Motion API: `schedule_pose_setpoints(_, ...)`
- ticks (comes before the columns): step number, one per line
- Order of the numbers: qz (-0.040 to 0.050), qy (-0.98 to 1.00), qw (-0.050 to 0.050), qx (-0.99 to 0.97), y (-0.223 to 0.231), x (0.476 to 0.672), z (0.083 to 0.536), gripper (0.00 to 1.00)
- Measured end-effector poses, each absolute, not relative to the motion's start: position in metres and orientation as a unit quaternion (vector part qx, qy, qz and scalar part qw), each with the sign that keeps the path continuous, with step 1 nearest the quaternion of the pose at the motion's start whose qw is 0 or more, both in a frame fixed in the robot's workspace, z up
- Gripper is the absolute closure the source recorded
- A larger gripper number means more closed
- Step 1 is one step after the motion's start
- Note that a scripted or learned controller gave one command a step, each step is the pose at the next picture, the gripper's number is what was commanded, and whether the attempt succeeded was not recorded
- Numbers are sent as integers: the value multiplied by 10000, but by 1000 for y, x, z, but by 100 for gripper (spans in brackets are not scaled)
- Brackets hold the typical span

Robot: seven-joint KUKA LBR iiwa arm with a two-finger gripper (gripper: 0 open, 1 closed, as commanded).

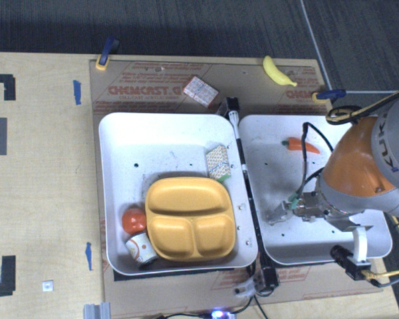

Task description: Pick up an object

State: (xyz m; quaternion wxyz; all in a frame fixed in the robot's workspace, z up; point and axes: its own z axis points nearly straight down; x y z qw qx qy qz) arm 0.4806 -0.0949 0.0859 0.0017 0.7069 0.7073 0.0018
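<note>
Camera view looks down at a slant on two shallow white bins that sit side by side on a cardboard sheet on the worktop. Left bin carries most of the objects: a large yellow tray with three compartments, smooth and rounded like moulded plastic, lies flat near the front wall. A red ball and a small white and orange cup are pressed against its left side, probably because the tray pushes them to the wall. A small patterned packet lies just behind the tray.

Right bin holds a little orange carrot toy near its back wall. The gripper is low over this bin's bare floor, well apart from the carrot, and I see nothing between its fingers; whether they are spread or closed I cannot tell. Outside the bins, a yellow banana and a checked packet rest on the cardboard. The carrot is the nearest thing to pick up.
</note>
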Motion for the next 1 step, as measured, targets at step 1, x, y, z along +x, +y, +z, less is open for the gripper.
schedule_pose_setpoints(1,13,7071,21,7071,-92,481,86,0)
